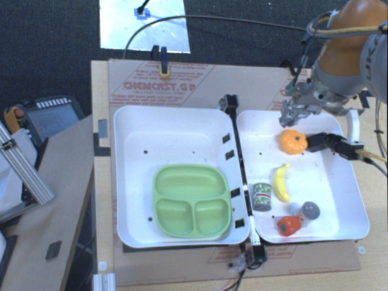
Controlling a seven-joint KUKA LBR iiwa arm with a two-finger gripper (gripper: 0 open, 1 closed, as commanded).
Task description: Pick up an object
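Objects you can choose from number five: one ribbed orange pumpkin (293,142) just below your end effector (290,117), then one curved banana (281,183), one labelled can (262,196), one red pepper (289,225) and one grey knob (310,210) farther below. Its finger spread you cannot tell.

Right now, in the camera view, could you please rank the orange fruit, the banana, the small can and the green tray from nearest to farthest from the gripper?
1. Orange fruit, just below the gripper in the right bin.
2. Banana, farther down the same bin.
3. Small can, beside the divider, lower left of the banana.
4. Green tray, in the left bin.
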